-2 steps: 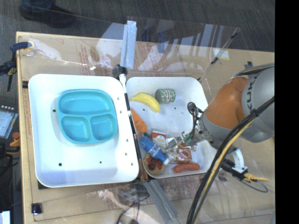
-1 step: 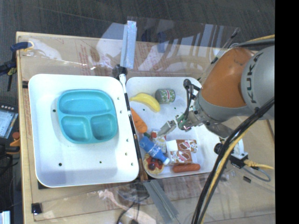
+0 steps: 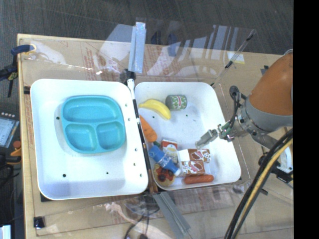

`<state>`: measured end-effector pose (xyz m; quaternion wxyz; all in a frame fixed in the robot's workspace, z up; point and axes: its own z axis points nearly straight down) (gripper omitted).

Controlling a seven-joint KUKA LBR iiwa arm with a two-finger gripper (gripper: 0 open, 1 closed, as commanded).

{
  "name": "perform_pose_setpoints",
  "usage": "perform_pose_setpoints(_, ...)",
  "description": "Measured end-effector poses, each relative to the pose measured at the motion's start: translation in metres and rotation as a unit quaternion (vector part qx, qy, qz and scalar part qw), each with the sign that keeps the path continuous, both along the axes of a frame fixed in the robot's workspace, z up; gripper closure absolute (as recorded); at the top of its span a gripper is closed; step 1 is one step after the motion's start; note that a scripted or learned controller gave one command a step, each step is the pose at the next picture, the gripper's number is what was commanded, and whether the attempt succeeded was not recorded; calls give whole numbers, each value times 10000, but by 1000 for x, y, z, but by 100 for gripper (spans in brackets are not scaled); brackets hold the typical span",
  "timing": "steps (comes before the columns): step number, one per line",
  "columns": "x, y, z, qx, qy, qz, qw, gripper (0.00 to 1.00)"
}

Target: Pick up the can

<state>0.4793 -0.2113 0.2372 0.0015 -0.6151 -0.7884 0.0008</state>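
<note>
Here, in the camera view, we see the gripper (image 3: pixel 204 139) low over the right bin (image 3: pixel 219 103), and we cannot tell how its jaws stand. The can (image 3: pixel 176 101) lies on its side well beyond the jaws, toward the bin's far edge, just beside the banana (image 3: pixel 156 108). Nearest the jaws sit the small cartons (image 3: pixel 194 161). We judge the approach still underway; next we need to travel up-left over the can and descend.

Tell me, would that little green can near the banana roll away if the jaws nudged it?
Probably. The can seems to lie on its side on the smooth floor of the right bin, so a sideways push might roll it. The banana close by could stop it that way. It looks small and rigid, so likely light and hard to crush.
</note>
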Motion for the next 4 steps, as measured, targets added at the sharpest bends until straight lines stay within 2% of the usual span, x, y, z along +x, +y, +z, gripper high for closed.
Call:
perform_pose_setpoints(1,37,14,-6,-3,-11,673,9977,0)
perform_pose_setpoints(2,75,18,1,-1,-7,541,9985,0)
perform_pose_setpoints(3,99,2,1,-4,-9,325,9995,0)
perform_pose_setpoints(4,155,1,-21,-4,-4,255,9997,0)
